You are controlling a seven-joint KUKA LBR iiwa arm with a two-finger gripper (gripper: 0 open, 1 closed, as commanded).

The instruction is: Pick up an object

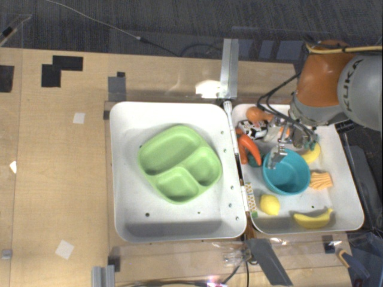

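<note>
Where bins meet, green tray [179, 163] leftward

Pale wooden bench under a dark carpeted floor strip

The wooden benchtop [54, 178] carries black square markers [61, 69] at its far left and small white tags [78, 118]. Beyond it lies dark grey carpet [179, 11] crossed by a thin cable [90, 18]. A metal post [229, 67] stands at the far edge.
</note>
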